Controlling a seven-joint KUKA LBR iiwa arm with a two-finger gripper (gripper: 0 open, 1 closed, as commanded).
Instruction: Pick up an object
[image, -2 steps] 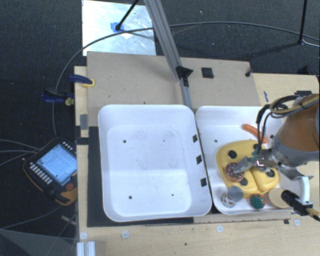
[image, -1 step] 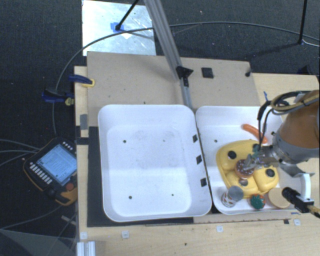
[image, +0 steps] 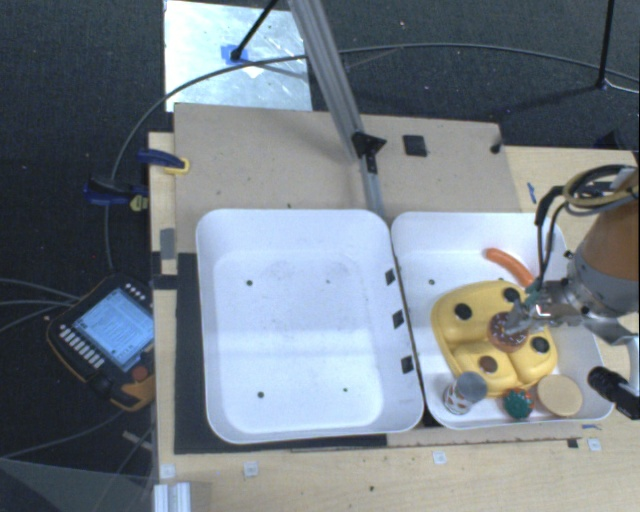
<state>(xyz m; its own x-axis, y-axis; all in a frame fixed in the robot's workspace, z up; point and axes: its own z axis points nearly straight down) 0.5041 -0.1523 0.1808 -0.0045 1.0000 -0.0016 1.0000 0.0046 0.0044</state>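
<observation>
Yellow toy (image: 478, 322) lies in the right bin (image: 430, 250); the gripper (image: 517, 322) sits down on it, whether open or closed I cannot tell. An orange piece (image: 508, 264) lies just behind the toy.

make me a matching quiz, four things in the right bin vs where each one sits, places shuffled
Things:
1. orange stick
2. yellow toy
3. tan disc
4. grey cylinder

Places:
A. middle of the right bin, under the gripper
B. near edge, by the yellow toy's left corner
C. far side, beyond the yellow toy
D. near right corner

Pairs: 1-C, 2-A, 3-D, 4-B
</observation>
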